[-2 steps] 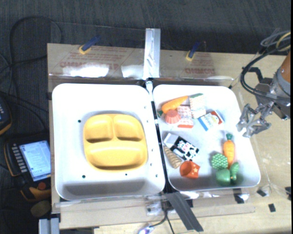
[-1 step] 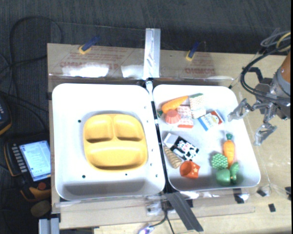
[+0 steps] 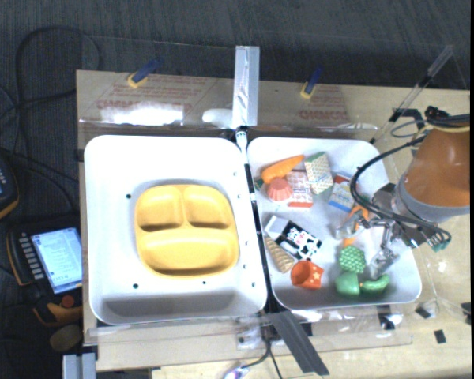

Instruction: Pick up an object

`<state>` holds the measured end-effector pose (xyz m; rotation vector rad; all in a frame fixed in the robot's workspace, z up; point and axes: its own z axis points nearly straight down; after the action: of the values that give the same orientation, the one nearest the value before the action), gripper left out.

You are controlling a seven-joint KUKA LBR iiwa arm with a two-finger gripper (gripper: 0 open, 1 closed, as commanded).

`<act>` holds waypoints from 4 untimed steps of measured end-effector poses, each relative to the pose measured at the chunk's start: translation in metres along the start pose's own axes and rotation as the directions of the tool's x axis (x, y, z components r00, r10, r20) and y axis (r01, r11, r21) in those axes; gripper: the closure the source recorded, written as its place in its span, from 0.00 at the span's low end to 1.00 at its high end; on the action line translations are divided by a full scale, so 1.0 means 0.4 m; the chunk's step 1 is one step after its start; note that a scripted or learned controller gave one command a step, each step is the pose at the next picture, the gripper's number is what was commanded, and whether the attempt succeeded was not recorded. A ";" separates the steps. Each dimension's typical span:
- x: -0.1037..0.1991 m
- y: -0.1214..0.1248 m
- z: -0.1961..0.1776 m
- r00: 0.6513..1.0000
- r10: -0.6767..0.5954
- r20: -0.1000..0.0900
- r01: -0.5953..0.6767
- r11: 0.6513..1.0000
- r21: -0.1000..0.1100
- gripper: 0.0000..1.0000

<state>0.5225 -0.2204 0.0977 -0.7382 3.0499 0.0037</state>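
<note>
The right bin (image 3: 411, 287) holds a heap of small toys. Among them are an orange carrot (image 3: 283, 166), a pink cup (image 3: 278, 189), a black-and-white block (image 3: 300, 242), an orange cup (image 3: 306, 275), a green checkered piece (image 3: 351, 258) and a green vegetable (image 3: 362, 285). My gripper (image 3: 370, 242) hangs low over the bin's right side, just above the green pieces. Its two metal fingers (image 3: 388, 248) stand apart, open, with nothing held between them. The orange-banded wrist (image 3: 441, 172) covers the bin's right rim.
The left bin (image 3: 110, 290) holds a yellow divided tray (image 3: 186, 227). A waffle cone piece (image 3: 280, 255) lies near the divider between the bins. Small printed boxes (image 3: 308, 178) sit at the right bin's back. Black cables (image 3: 367, 172) loop beside the wrist.
</note>
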 end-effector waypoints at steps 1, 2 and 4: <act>-0.056 0.077 0.018 1.000 0.012 0.005 -0.012 1.000 0.011 0.00; -0.135 0.119 0.019 0.997 -0.074 0.003 0.074 0.997 0.013 0.00; -0.146 0.100 0.020 0.971 -0.237 0.003 0.237 0.971 0.009 0.00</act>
<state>0.5562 -0.1583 0.0901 -1.0949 2.9338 -0.0082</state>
